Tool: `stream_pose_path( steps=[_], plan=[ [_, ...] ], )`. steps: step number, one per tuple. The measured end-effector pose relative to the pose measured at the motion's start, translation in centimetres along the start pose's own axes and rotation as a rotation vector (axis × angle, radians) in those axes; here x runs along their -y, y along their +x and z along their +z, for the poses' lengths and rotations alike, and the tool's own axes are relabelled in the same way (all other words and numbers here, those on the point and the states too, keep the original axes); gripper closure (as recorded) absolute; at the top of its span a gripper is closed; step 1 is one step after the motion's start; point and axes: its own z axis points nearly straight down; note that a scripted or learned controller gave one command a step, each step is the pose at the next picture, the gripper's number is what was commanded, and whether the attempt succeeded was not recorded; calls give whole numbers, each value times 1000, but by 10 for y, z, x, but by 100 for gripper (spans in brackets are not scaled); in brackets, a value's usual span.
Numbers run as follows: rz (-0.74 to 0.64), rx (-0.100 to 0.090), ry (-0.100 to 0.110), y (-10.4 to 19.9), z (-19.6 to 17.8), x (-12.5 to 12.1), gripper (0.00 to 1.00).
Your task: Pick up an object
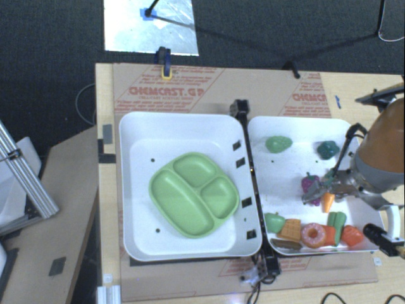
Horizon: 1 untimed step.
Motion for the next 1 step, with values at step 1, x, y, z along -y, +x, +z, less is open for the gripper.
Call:
stream_pose_path(
  steps=[1],
  plan=[
    [0, 0, 0, 0, 52, 0, 0]
  ],
)
